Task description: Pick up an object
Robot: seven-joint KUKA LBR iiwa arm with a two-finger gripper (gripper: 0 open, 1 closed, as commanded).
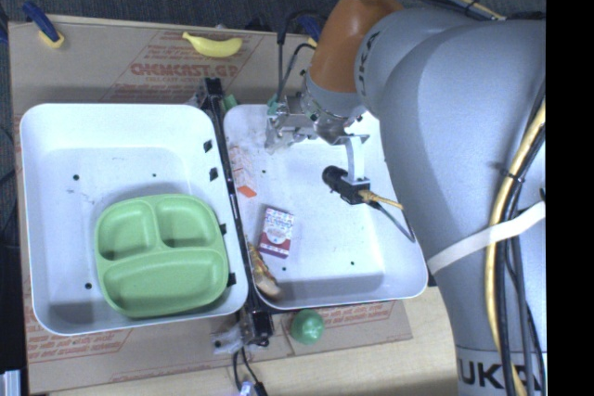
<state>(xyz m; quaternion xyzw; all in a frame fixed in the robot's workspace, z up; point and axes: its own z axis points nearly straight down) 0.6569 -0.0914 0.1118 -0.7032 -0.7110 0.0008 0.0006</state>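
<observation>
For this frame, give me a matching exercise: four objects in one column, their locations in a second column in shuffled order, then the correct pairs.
Objects:
1. green divided tray
2. small red and white box
3. yellow banana
4. green ball

Locations:
A. on the cardboard behind the bins
B. in the left bin
C. on the cardboard in front of the right bin
D. in the right bin

Pairs: 1-B, 2-D, 3-A, 4-C
</observation>
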